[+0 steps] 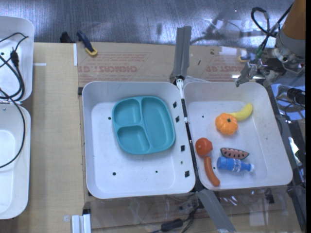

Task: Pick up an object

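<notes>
The right bin (pixel 272 130) holds several toys: a yellow banana (pixel 244 111) touching an orange pumpkin (pixel 227 124), a red tomato (pixel 204 146), an orange carrot (pixel 211 172), a watermelon slice (pixel 234 153) and a blue bottle (pixel 234 166) lying on its side. My gripper (pixel 253 77) hangs over the far right corner of that bin, above and behind the banana. Its fingers stand open with nothing between them.
A teal divided plate (pixel 143 124) lies in the left bin (pixel 92 144). A grey divider post (pixel 182 52) rises behind the bins. Cables (pixel 265 23) hang near the arm. White tubs (pixel 12 130) with black cords sit at the far left.
</notes>
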`<state>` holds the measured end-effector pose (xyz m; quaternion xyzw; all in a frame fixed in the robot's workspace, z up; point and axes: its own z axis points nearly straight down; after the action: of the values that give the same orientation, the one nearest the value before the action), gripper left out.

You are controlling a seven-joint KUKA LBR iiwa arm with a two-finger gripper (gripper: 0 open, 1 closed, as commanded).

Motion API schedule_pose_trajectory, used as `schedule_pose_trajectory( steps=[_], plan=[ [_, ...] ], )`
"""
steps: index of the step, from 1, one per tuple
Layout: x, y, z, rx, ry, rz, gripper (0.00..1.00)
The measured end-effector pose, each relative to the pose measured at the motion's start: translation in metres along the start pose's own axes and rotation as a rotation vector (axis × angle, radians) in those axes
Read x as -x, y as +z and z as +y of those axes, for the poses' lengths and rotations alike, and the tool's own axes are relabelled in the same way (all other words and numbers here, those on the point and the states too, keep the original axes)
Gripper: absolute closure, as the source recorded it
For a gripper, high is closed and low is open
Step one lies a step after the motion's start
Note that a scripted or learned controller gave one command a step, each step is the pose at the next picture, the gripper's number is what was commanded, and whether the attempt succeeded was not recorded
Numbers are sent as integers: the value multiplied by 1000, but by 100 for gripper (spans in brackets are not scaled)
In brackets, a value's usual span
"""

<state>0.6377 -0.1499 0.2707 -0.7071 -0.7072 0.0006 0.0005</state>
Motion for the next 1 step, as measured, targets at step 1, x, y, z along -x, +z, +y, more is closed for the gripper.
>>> schedule_pose_trajectory(
  steps=[1],
  plan=[
    [8,180,-92,0,3,0,0]
  ],
)
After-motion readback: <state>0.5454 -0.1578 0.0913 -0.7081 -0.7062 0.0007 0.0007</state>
